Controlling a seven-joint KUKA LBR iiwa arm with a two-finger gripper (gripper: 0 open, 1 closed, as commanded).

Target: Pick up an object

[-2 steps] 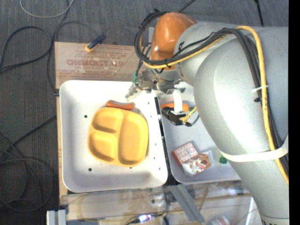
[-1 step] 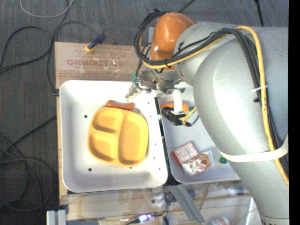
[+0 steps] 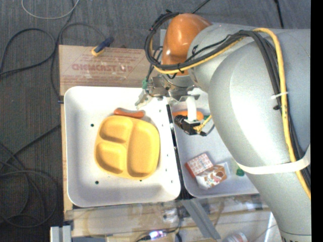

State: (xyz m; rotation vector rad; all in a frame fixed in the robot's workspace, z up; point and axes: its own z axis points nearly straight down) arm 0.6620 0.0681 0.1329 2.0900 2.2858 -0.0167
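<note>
Orange carrot (image 3: 129,113) lies at twelve o'clock of the yellow tray (image 3: 128,147); my pincer (image 3: 144,100) hovers just beside it; whether open, I cannot tell; I should descend straight, centred.

Dark grey carpet (image 3: 30,135) covers the floor around the table (image 3: 101,67), whose brown top bears faded red lettering. Thin black cables (image 3: 20,39) loop across the carpet at left, and a pale wire (image 3: 45,4) curls near the top. Light is even, without harsh shadows.
</note>
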